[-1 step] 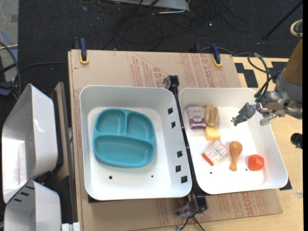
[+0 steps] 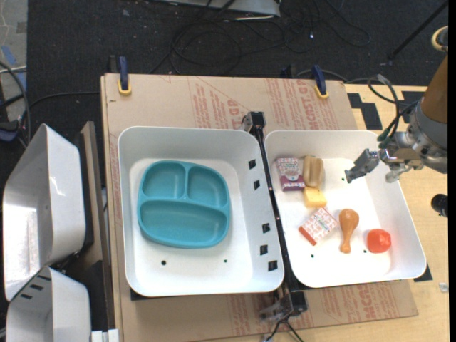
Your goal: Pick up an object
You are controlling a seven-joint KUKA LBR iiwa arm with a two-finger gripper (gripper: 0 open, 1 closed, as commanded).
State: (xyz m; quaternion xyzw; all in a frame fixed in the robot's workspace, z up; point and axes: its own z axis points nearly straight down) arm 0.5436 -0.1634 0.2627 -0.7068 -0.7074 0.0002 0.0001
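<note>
Your gripper [image 2: 376, 165] hung over the right bin [image 2: 406, 212], near that bin's far right side, with the arm [image 2: 434, 120] coming in from the counter's right edge. Its two fingers stood spread apart, one dark finger [image 2: 361, 165] angled down toward the bin floor, and nothing sat between them.

You could see the loose things lying in the right bin, apart from the gripper. Toward the bin's far left lay a small pink-and-white packet [image 2: 290, 173], with a tan bread roll [image 2: 313, 170] just beside it and a yellow block [image 2: 315, 197] touching the roll's near end. Closer to the near edge lay a red-and-white carton [image 2: 318, 225], tilted, and a chicken drumstick [image 2: 347, 227] just beside it. A red-orange tomato [image 2: 378, 241] sat near the bin's near right corner.

Over in the left bin [image 2: 135, 262], a teal divided plate [image 2: 184, 204] rested flat toward the left side. Both bins sat side by side on a brown board [image 2: 214, 98] clamped to the counter.
</note>
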